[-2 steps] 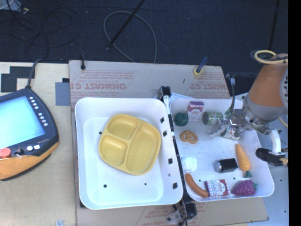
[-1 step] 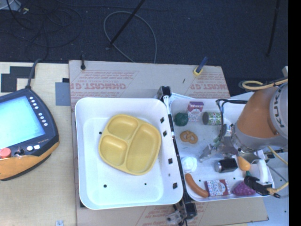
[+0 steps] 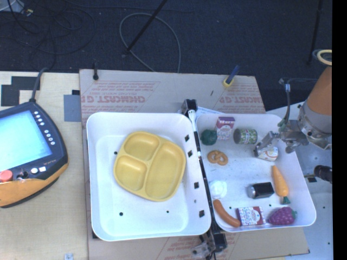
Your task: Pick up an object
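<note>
Strong, cool light falls on the two white bins (image 3: 103, 145), and their floors glare nearly to pure white, worst in the left one around the yellow plate (image 3: 149, 164). The floor (image 3: 81, 31) beyond the desk's far edge sinks into deep blue-black, its cables barely readable. Shadows under the small things are short and soft. The screen (image 3: 19, 137) at left blooms pale cyan. Overall sharpness is modest, with fine detail smeared.
</note>
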Controlling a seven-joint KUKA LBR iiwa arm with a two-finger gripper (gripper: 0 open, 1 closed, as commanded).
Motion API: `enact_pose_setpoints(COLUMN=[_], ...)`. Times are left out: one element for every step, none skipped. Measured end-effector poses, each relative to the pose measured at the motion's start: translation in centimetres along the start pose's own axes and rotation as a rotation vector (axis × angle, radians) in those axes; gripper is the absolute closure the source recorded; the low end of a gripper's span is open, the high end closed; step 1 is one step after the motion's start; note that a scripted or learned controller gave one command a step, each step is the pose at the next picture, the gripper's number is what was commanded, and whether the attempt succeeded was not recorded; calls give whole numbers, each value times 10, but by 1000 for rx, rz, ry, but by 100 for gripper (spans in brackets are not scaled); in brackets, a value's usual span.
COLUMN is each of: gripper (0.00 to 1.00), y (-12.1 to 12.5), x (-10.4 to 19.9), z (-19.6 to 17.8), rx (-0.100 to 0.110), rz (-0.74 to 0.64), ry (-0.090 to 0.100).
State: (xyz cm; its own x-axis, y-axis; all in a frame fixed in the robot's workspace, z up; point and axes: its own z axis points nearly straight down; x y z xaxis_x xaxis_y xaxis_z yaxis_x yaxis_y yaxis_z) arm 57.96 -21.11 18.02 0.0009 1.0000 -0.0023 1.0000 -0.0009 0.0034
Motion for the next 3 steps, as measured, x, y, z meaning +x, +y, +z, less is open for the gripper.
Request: enact_pose_setpoints(gripper=[0,0,100], y=[-18,-71,-71], x=[2,23,22], z=[92,91,81], rx=[1,5,5], rz=[-2,-1,7], ry=[4,5,6])
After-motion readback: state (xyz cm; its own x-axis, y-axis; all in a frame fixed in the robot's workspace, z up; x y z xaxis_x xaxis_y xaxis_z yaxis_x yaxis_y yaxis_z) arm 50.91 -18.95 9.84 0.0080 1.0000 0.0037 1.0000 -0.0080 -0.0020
